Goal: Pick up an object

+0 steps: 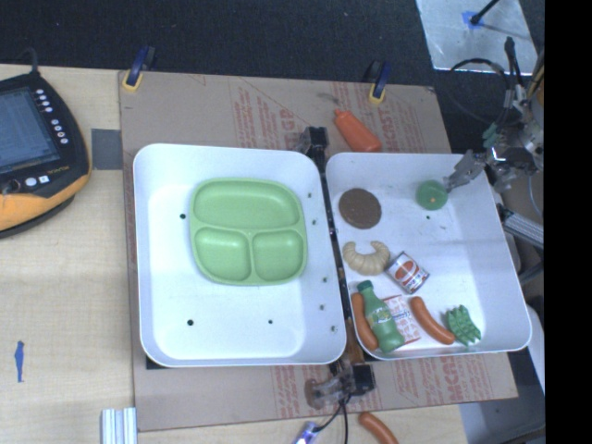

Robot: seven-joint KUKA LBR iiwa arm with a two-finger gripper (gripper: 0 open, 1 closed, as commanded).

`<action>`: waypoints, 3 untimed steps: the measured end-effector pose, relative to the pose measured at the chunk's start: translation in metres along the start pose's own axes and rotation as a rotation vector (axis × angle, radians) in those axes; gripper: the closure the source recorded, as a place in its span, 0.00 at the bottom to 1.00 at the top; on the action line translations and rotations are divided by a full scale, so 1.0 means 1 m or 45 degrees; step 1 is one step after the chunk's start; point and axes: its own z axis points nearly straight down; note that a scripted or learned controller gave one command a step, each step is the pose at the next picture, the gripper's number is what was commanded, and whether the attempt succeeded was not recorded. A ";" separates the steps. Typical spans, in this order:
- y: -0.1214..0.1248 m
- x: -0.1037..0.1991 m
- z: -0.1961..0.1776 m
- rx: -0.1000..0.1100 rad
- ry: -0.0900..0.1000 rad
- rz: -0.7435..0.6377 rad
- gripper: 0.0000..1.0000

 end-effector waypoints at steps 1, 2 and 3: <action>0.039 0.001 0.087 0.002 -0.002 -0.006 0.00; 0.015 0.001 0.099 0.002 -0.003 -0.004 0.00; -0.037 0.073 0.056 0.001 -0.002 -0.006 0.00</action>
